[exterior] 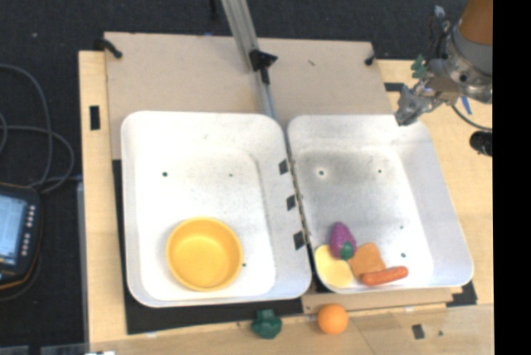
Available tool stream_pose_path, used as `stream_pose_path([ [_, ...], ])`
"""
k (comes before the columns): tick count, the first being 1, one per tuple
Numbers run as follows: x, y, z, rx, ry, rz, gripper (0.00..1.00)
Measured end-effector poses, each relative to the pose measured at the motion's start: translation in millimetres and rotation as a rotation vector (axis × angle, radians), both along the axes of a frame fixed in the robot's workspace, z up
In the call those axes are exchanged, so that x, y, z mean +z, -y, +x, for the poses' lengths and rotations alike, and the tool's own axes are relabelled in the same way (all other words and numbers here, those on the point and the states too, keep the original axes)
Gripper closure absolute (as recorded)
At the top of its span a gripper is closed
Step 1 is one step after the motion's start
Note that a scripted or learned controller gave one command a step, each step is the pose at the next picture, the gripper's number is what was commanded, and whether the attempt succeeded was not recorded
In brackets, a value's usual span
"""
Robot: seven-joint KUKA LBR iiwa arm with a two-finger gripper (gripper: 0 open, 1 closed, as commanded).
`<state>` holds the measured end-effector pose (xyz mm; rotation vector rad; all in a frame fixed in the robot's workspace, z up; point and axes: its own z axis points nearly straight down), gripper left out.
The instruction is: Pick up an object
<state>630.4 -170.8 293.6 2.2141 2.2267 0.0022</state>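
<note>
In the right bin (pixel 415 179), several small toys lie bunched at the near edge: a purple piece (pixel 341 239), an orange-brown piece (pixel 366 257), a pale yellow piece (pixel 332 269) and a red-orange carrot shape (pixel 385 275). A yellow bowl (pixel 204 253) sits in the near part of the left bin (pixel 199 154). My gripper (pixel 408 109) hangs over the far right corner of the right bin, well away from the toys, with nothing seen in it.
On the bench in front of the bins lie an orange ball (pixel 333 318) and a small green toy (pixel 266 324). A slanted metal rail (pixel 236 9) crosses the back and ends between the bins. Cables and a handheld pendant (pixel 15 237) sit at left.
</note>
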Motion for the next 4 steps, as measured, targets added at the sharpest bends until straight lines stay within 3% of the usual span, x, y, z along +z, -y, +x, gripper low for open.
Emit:
stream_pose_path([
  [4, -15.4, -188.0, -71.3, -0.003, -0.001, 0.0, 1.0],
])
